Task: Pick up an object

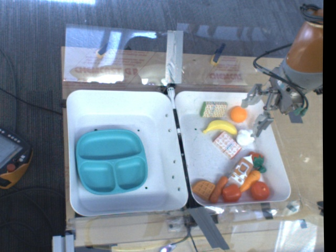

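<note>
- my claw (261, 112) hangs over the right bin's (197, 156) far right rim, fingers spread, gripping nothing.
- just beside it: one orange (239, 114), one white lump (244, 137), one banana (220, 126).
- near corner holds two tomatoes (260, 190) (crowded).
- left bin (121, 101): one teal tray (110, 160), bare floor around it.

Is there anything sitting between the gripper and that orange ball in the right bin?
Nothing visible does. The gripper hangs over the right bin's upper right corner, and the orange ball lies just to its left with bare bin floor between.
</note>
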Robot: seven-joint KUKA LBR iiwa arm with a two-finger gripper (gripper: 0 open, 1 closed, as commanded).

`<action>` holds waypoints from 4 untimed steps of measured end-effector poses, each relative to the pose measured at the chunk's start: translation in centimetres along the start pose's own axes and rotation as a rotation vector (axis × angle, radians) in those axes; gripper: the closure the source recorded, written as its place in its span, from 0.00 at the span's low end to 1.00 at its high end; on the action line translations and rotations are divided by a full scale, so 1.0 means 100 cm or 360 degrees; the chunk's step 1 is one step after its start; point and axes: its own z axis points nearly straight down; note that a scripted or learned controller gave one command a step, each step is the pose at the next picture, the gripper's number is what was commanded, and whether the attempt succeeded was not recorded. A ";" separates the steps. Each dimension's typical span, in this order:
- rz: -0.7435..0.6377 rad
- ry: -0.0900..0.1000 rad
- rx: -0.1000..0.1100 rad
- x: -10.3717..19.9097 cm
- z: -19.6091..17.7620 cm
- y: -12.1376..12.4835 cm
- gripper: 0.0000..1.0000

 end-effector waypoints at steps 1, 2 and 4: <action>-0.0075 -0.0016 0.0004 -0.005 0.134 0.044 0.00; 0.0130 -0.0017 0.0000 -0.012 0.134 0.077 0.00; 0.0053 -0.0023 0.0010 0.053 0.122 0.032 1.00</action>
